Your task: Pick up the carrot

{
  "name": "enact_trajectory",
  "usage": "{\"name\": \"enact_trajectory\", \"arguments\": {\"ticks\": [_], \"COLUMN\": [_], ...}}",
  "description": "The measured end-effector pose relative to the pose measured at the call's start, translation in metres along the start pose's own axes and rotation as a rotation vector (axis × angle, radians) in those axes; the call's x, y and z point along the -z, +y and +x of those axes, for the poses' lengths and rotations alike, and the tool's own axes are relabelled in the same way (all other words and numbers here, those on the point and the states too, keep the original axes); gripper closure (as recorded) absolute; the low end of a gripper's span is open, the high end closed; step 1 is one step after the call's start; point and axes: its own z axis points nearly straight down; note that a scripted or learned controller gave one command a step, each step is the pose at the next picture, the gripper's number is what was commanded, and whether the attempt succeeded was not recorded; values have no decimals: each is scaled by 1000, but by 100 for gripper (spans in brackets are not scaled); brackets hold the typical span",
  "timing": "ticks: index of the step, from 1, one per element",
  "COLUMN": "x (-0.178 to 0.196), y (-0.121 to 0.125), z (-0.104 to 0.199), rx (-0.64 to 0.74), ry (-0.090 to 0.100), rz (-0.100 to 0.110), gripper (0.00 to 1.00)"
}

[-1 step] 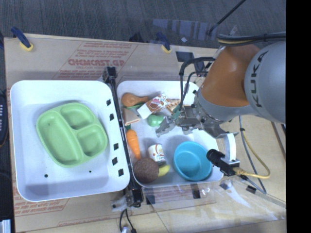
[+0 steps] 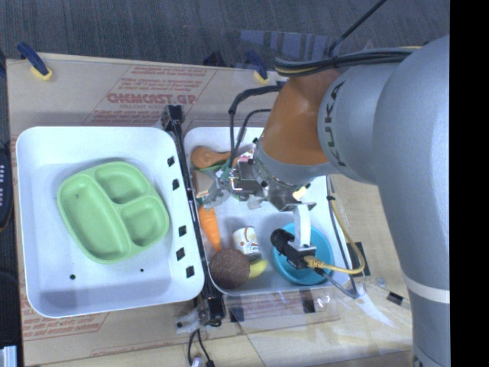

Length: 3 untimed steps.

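- Target: the carrot (image 2: 210, 228) lies in the right bin (image 2: 200, 138), hard against that bin's left wall, long axis running roughly along the wall. It rests on the bin floor and is not lifted.
- Gripper status: the gripper (image 2: 229, 183) hangs over the upper left part of the right bin, just above the carrot's upper end as seen from the camera. Whether it is apart or together cannot be told; the wrist hardware masks it. Nothing is seen held in it.
- Neighbours: a brown round fruit (image 2: 229, 268) sits just below the carrot's lower end. A small white cup (image 2: 246, 240) stands just to the carrot's right. A tan object (image 2: 205, 157) lies above it, near the bin's top edge. A blue bowl (image 2: 306, 260) sits farther right.
- Left bin: holds a green divided plate (image 2: 113, 211); it plays no part in this step.
- Recommended approach: centre the gripper over the carrot's mid-length, not its end. Close across the narrow width, at right angles to the long axis.
- Clearance: the wall-side finger likely has very little room. Descend vertically and slowly.
- Risk: an off-centre grasp may pivot the carrot or nudge the cup. Verify the hold before lifting.
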Motion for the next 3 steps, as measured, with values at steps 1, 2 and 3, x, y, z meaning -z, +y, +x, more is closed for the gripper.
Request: {"name": "enact_trajectory", "arguments": {"ticks": [1,2,3], "x": [1,-25,-98], "y": [-56,-6,-12], "z": [5,-53,-54], "rx": [-193,-286,-165], "ry": [1,-1,-3], "rz": [-2,-4,-9], "gripper": [0,0,0]}}
